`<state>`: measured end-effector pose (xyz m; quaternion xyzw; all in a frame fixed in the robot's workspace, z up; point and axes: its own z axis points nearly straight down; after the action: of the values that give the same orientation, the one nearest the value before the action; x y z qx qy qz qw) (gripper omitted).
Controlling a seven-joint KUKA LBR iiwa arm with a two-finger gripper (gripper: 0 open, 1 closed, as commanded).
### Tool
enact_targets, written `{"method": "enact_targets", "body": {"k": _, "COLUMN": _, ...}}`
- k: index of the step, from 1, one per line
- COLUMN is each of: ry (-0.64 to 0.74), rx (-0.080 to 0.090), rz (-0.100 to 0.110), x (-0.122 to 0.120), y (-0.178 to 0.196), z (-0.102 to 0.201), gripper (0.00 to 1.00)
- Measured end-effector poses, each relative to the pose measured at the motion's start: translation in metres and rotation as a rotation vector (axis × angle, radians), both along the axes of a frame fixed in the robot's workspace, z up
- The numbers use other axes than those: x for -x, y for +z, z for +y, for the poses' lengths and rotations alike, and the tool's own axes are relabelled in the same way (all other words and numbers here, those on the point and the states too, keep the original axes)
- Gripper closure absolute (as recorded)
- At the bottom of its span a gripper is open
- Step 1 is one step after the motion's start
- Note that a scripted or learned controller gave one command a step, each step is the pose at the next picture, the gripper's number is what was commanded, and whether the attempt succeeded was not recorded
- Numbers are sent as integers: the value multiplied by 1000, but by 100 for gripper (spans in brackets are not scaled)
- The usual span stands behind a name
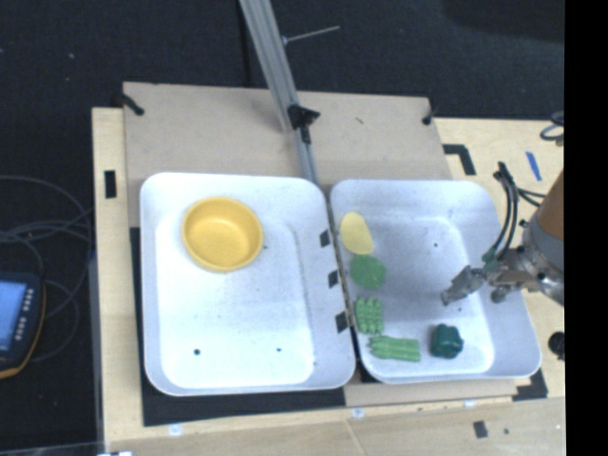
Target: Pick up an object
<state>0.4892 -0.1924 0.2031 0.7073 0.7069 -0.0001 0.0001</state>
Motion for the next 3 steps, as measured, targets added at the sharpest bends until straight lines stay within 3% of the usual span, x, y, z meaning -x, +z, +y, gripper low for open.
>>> {"method": "enact_targets", "body": {"k": 2, "ry": 0, "rx": -1, "rz": 4, "x": -3, "y": -95, "z": 3, "gripper": 0}}
{"method": "enact_targets", "body": {"k": 3, "ry": -1, "rx": 0, "rz": -2, "x": -4, "y": -83, "z": 2, "gripper": 100}}
